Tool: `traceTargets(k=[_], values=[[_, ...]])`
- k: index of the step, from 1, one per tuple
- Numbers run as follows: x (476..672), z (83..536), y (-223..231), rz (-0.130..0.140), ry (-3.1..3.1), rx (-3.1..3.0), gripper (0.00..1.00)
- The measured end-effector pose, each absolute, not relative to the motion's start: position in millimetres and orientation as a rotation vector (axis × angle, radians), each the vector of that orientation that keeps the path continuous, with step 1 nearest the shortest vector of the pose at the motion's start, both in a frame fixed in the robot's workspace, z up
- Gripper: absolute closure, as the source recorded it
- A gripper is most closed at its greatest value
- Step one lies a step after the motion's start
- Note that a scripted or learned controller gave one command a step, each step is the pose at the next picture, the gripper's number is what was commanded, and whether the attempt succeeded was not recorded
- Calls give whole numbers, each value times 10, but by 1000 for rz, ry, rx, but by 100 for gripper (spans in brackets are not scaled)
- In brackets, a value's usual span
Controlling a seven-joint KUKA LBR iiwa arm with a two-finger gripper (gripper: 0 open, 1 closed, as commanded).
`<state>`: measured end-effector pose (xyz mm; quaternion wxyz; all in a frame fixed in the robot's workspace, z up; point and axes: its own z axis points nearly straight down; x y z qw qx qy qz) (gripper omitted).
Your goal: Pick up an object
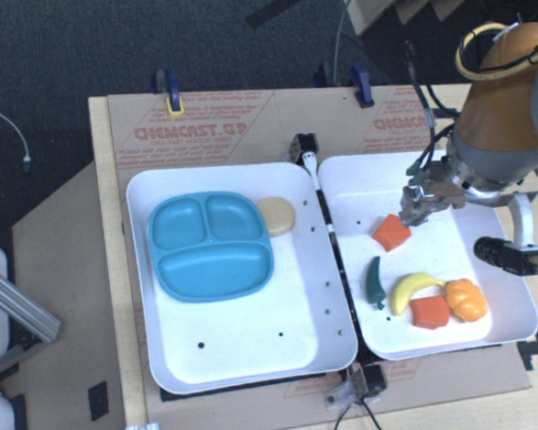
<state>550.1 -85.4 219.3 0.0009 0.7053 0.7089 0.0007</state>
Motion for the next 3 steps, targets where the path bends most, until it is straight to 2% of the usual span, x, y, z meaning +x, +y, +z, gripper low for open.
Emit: traceTargets(k=[1, 2, 3], values=[[5724, 2189, -320, 4, 2226, 2215, 100], [5780, 2156, 124, 3, 2226, 2215, 100], [5919, 2112, 612, 4, 2227, 2214, 100]])
